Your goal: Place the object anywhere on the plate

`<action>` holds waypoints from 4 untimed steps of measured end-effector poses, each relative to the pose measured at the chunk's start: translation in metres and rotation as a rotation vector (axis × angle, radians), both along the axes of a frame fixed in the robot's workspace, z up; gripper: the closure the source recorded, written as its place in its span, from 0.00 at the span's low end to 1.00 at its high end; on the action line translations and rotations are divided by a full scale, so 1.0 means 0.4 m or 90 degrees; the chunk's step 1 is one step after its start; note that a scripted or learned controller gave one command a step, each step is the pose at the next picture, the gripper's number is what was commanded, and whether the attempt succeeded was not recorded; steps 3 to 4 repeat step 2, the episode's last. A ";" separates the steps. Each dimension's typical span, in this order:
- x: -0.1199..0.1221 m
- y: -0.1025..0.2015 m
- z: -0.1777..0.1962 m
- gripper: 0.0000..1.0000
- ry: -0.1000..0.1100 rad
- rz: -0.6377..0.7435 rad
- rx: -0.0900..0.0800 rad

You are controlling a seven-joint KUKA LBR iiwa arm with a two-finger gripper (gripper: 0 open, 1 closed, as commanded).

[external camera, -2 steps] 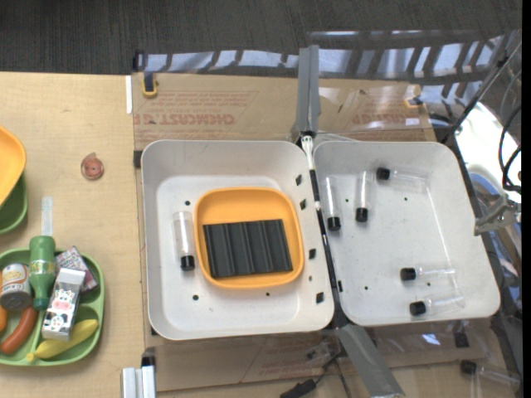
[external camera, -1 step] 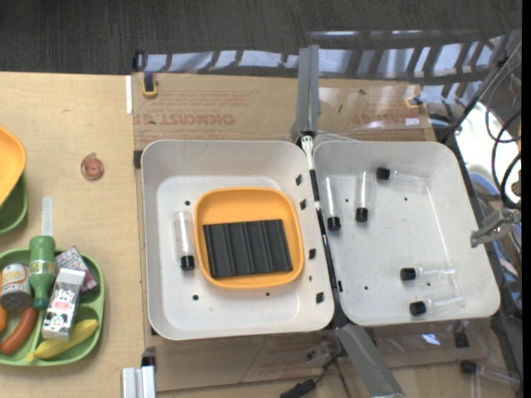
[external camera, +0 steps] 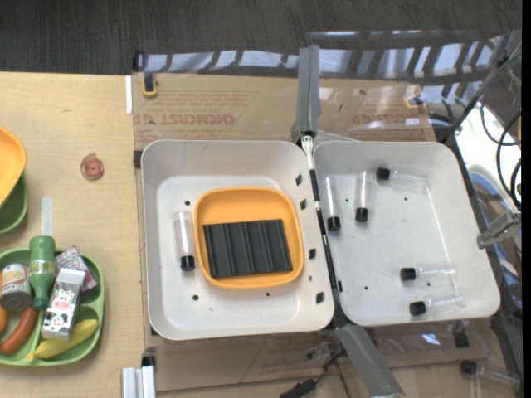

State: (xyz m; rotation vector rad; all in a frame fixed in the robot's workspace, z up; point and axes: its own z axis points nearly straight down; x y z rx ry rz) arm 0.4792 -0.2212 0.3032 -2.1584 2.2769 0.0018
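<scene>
An orange plate (external camera: 246,202) lies in the middle of the left white bin (external camera: 166,305). A dark grey ribbed block (external camera: 249,249) rests flat on the plate and covers most of its centre. Just left of the plate, on the bin floor, a clear tube with a black cap (external camera: 182,237) lies apart from the plate's rim. The right white bin (external camera: 465,222) holds several more clear capped tubes: two (external camera: 331,201) (external camera: 362,193) near its left wall, one (external camera: 402,177) at the back, and two (external camera: 431,274) (external camera: 440,303) near the front right.
On the wooden table at the far left, a green tray (external camera: 83,338) carries toy food and a small bottle. An orange bowl (external camera: 8,168) sits at the left edge. Cardboard (external camera: 216,114) lies under the bins. Metal framing and cables (external camera: 498,139) crowd the right side.
</scene>
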 end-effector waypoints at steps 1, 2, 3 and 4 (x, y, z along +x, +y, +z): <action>0.000 0.001 0.011 0.00 0.000 0.050 0.000; 0.000 0.007 -0.023 0.00 0.000 0.236 0.001; 0.000 0.007 -0.023 0.00 0.000 0.236 0.001; 0.000 0.007 -0.023 0.00 0.000 0.236 0.001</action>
